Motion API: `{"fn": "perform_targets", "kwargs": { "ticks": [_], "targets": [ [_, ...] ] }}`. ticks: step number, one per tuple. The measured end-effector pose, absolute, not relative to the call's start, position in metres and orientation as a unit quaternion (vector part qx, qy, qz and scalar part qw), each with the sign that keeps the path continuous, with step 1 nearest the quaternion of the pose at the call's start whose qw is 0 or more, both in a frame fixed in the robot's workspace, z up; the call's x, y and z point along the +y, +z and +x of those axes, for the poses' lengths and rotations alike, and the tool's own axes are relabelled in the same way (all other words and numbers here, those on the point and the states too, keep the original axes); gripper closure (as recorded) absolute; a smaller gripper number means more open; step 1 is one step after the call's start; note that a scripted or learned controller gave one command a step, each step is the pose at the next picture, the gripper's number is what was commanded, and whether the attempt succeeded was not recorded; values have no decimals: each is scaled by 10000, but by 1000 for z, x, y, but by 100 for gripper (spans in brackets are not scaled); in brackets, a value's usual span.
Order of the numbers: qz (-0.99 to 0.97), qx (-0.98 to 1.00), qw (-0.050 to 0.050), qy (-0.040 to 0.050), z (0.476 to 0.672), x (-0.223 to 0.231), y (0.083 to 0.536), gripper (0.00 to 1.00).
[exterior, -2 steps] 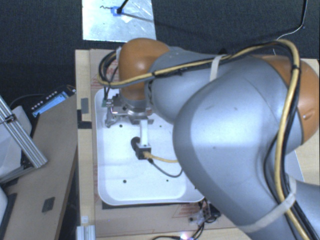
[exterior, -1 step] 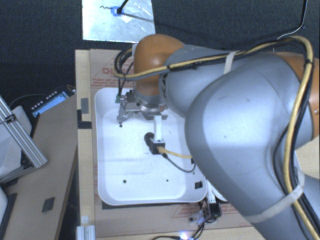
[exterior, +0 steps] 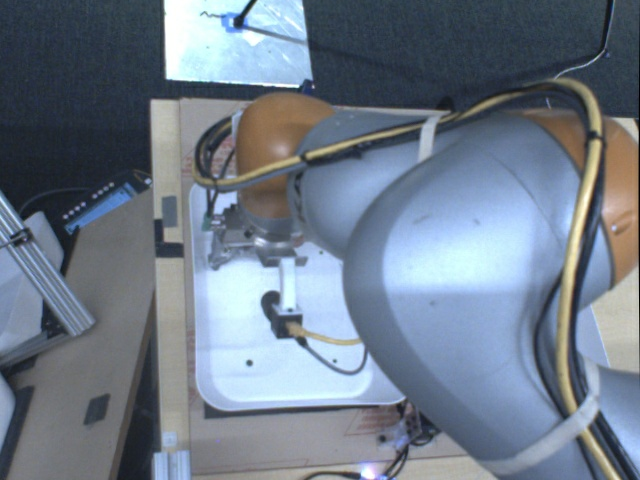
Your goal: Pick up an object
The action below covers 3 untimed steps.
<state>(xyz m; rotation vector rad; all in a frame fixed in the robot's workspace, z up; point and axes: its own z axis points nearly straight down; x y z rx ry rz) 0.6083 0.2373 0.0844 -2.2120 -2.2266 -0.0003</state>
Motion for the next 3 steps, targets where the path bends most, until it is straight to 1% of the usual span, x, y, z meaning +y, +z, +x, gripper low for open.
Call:
{"fn": "perform_targets", "kwargs": {
  "ticks": [1,2,3],
  "targets": [
    [-7083,-7059,-25,-14,672,179,86,0],
    [-7042,-7100,4,-23,668,239,86,0],
    [-7065,-7077,6,6,639,234,84,0]
  ]
}}
